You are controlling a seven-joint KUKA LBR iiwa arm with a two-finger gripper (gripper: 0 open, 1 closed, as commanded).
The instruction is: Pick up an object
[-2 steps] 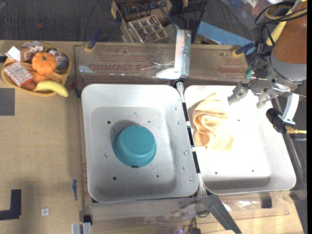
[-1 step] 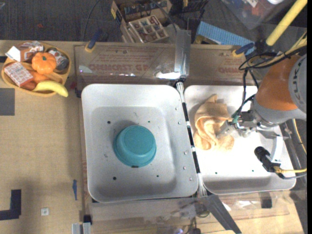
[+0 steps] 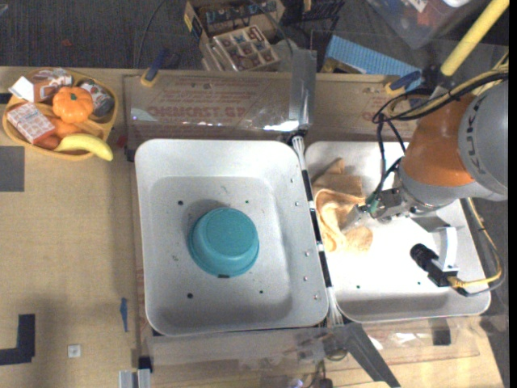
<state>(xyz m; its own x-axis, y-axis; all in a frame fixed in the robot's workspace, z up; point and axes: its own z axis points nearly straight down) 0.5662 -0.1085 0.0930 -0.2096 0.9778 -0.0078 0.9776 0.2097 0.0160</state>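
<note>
The tan crumpled thing (image 3: 339,194) lies in the right bin (image 3: 404,291), hard against that bin's 9 o'clock wall, its long axis running from 12 to 6 o'clock. The gripper (image 3: 363,215) is down at the thing's 3 o'clock edge, touching or just above it. Most of the tan bulk sits toward 9 o'clock from the claw. Whether the claw is apart or together cannot be told from this slant.

The wall just beyond the thing probably leaves little room on that side. In the left bin (image 3: 153,164), at 9 o'clock and well apart, a teal bowl (image 3: 224,241) rests upside down.
</note>
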